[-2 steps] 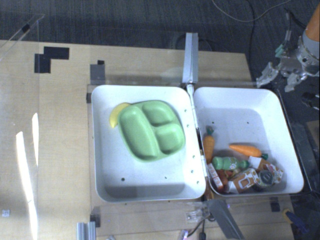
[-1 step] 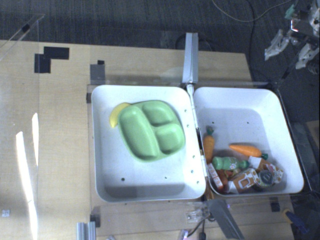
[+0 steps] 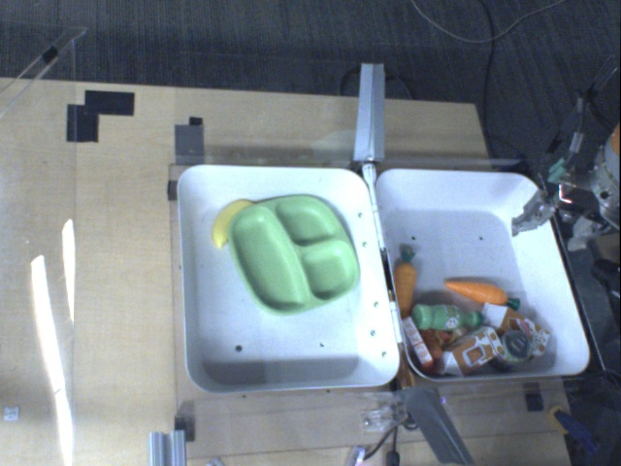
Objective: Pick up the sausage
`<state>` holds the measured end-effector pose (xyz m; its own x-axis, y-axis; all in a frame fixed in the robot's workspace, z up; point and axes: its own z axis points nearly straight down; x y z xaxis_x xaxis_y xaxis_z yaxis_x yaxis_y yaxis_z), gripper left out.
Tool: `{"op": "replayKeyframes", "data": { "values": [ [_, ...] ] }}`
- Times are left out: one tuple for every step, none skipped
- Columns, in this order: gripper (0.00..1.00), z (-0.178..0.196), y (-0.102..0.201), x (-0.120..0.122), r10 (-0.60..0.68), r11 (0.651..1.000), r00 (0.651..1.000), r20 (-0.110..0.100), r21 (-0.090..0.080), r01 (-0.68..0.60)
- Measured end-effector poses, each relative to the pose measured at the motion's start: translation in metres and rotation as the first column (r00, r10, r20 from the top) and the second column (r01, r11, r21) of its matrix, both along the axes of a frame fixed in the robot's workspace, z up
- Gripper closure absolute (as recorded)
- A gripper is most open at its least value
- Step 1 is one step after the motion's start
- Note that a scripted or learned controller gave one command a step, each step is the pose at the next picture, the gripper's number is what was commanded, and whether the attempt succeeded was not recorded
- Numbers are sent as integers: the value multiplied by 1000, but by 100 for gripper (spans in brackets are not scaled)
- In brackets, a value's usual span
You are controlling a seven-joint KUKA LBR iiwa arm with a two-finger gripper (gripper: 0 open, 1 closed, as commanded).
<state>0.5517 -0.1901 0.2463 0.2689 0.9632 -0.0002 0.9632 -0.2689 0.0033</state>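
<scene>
A thin reddish-brown piece that looks like the sausage (image 3: 416,342) lies against the left wall of the right bin (image 3: 456,197), at its near corner, partly tucked among other toy foods. The gripper (image 3: 539,212) hangs at the right bin's far right rim, well away from the sausage and with nothing seen in it. The arm's wrist (image 3: 594,190) sits just off the bin's right side.
Around the sausage lie two orange carrots (image 3: 405,282) (image 3: 475,290), a green bottle (image 3: 443,316) and several printed packets (image 3: 505,343). The left bin (image 3: 209,352) holds a green divided plate (image 3: 291,250) with a yellow piece (image 3: 227,223) under its edge. A metal post (image 3: 370,115) stands between the bins.
</scene>
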Motion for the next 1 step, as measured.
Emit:
{"op": "replayKeyframes", "data": {
  "values": [
    [0,-128,97,-25,-152,988,988,-2,2,152]
  ]
}}
